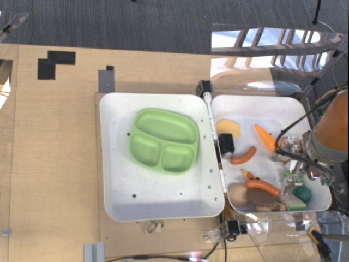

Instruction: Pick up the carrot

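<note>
Your hand [297, 174] hangs low over the right side of the right bin [245, 103], and whether it is spread or closed you cannot tell (cables and brackets clutter it). Nothing shows in its grip. Judge this as the approach step. What reads as the carrot [265, 137] lies tilted on the bin floor just far and left of the hand, apart from the sausage [244, 155]. Next you need to shift that way, align with its long axis, then descend.

The grey arm, orange-banded, reaches in from the right, its hand [297, 174] pointing down.
</note>
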Controlling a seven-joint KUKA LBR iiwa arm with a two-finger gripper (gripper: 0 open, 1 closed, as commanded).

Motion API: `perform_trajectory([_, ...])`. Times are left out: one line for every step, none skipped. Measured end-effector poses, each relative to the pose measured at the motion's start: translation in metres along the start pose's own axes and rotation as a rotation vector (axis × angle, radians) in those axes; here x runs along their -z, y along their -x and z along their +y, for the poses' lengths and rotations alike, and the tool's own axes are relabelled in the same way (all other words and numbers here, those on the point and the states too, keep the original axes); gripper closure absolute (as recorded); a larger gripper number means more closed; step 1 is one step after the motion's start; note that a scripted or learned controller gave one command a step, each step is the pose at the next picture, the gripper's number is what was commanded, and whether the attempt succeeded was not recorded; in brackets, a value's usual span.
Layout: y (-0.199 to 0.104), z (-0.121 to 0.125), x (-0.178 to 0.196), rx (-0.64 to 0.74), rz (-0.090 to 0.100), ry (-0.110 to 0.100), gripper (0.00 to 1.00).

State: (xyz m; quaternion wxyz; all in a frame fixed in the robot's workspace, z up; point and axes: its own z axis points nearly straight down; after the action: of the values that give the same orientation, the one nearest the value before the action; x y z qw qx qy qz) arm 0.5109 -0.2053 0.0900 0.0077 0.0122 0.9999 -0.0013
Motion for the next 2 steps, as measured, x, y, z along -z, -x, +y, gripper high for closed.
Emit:
perform_trajectory([0.064,0.052,-0.001,-0.16,-0.002,0.002,0.0])
perform_trajectory([0.096,0.054,-0.003,-0.561,0.001,0.0,0.0])
